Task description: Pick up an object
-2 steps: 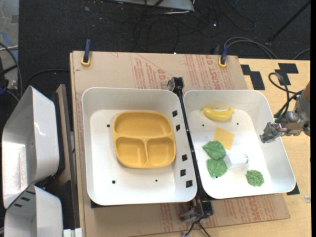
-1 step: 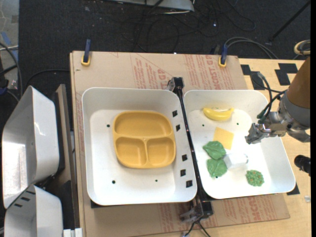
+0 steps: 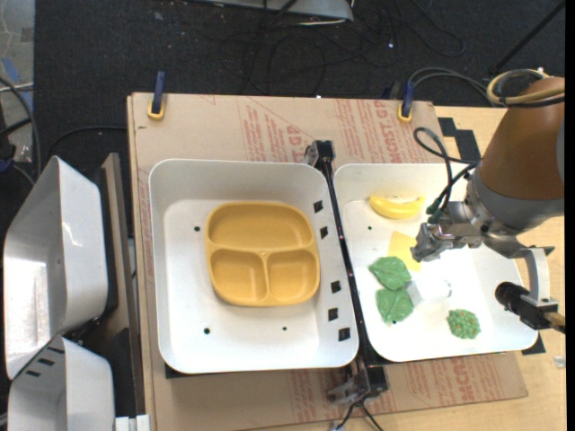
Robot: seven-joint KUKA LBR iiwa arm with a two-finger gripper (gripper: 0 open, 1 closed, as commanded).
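On the brown cardboard bench [image 3: 269,119] you see two shallow white bins, and in the right white bin [image 3: 517,335] the grey gripper [image 3: 429,243] hangs with nothing in it, just beside the flat yellow square piece [image 3: 402,243] at its nine o'clock, so I think it must next drop and close.

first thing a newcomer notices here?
Probably the yellow divided tray, alone in the middle of the left bin. Next, the arm's gripper reaching in from the right over the right bin, above a cluster of small things: a yellow banana-like piece near the far side and green leafy pieces below.
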